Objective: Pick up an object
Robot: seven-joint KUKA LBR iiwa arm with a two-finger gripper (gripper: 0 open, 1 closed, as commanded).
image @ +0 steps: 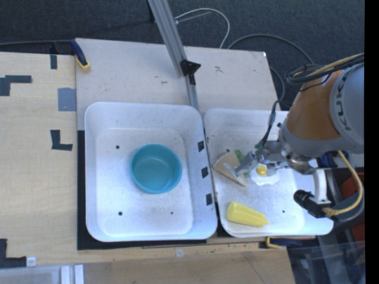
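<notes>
In the right bin lie a tan wedge-shaped piece, a white fried-egg toy with a yellow yolk, and a yellow corn-like object near the front. My gripper is down in this bin, its grey fingers between the tan wedge and the egg, touching or just above the wedge's right end. A small green piece shows beside the fingers. The arm's orange and grey wrist hangs over the bin's right side and hides part of it.
The left bin holds a teal bowl. A grey metal pole slants from the top down to the divide between the bins. Black cables and a connector hang at the right bin's front right corner.
</notes>
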